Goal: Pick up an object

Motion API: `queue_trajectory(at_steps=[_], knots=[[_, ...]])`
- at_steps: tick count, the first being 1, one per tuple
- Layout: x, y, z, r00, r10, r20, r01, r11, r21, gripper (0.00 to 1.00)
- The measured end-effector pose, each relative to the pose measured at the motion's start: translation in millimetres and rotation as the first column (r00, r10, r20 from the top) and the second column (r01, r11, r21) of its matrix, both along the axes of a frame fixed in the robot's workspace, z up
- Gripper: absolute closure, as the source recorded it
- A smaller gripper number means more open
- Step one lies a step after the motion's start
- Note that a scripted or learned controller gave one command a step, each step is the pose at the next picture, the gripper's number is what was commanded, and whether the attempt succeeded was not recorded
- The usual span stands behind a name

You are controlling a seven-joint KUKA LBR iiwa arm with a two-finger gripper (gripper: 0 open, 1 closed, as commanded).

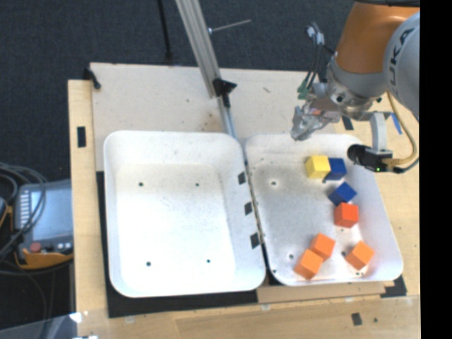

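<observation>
The right bin [282, 210] holds several small blocks. A yellow block [317, 166] lies near its far edge with a blue block [336, 168] touching its right side. Another blue block [342, 192] and a red-orange block [346, 215] sit below them. Three orange blocks [323, 246] [308, 263] [359, 255] lie near the front edge. My gripper [305, 128] hangs over the far rim of the right bin, up and left of the yellow block, with nothing visible between its fingers.
The left bin [176, 210] sits beside the right one. A slanted metal pole [201, 41] rises from behind the gap between the bins. A black cable connector [367, 156] hangs at the right bin's far right corner.
</observation>
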State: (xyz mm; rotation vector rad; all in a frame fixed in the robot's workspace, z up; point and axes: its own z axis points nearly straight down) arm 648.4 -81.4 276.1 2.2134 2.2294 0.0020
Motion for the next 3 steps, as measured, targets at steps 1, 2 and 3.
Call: queue_trajectory(at_steps=[1, 2, 3], knots=[[-2, 50, -17, 1.0, -0.001, -0.002, 0.001, 1.0, -0.001, 1.0], [-2, 107, -30, 1.0, 0.0, -0.003, 0.0, 1.0, 0.0, 1.0], [-10, 159, -43, 1.0, 0.0, -0.003, 0.0, 1.0, 0.0, 1.0]])
